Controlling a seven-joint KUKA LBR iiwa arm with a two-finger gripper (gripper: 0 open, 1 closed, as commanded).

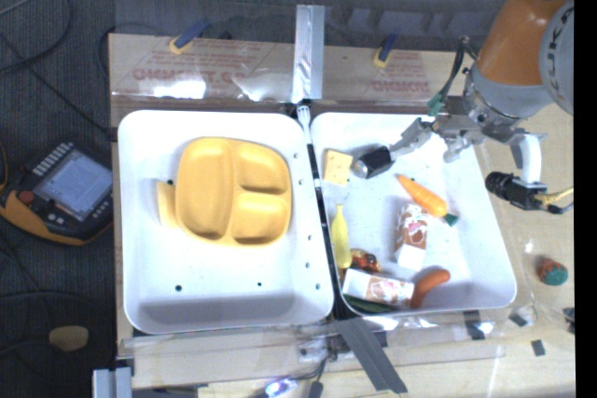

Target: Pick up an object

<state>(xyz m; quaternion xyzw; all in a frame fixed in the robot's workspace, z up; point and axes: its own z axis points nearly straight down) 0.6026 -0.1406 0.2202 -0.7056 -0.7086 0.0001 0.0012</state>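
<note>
Currently reaching my gripper point(367, 162) into the right bin point(485, 228), finger state I cannot tell, hovering by one cheese wedge point(336, 167), one carrot point(422, 194), one banana point(340, 238), one sausage point(429, 282), two cartons, one yellow tray point(232, 189) lying in the left bin point(149, 294).

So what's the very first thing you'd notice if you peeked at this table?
Probably the big yellow tray with compartments, sitting alone in the left bin. Next, the arm's orange band at the upper right, with the gripper reaching down into the right bin. That bin holds a jumble of toy food, like an orange carrot and a yellow banana.
</note>
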